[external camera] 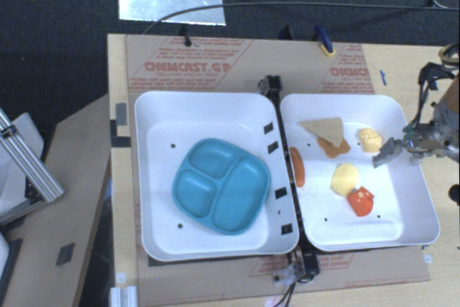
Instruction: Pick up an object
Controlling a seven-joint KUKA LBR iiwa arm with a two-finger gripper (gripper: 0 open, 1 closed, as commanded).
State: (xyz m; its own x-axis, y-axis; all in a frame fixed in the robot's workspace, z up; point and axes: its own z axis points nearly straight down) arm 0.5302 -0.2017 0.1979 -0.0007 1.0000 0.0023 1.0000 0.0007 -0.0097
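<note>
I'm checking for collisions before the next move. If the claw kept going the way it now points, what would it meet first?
Probably the yellow corn piece, just left of the claw in the right bin. Height is unclear, so it might pass over it.

The right bin (413,223) is the landmark. Inside it, a sandwich triangle (325,129) lies near its far wall, with a corn piece (369,139) beside it. A sausage (297,166) lies along its left wall. A yellow fruit (345,178) and a strawberry (361,201) touch near its middle. The gripper (388,152) hangs over its right side. Left of it, a blue divided plate (221,185) lies in the left bin (154,154).
</note>
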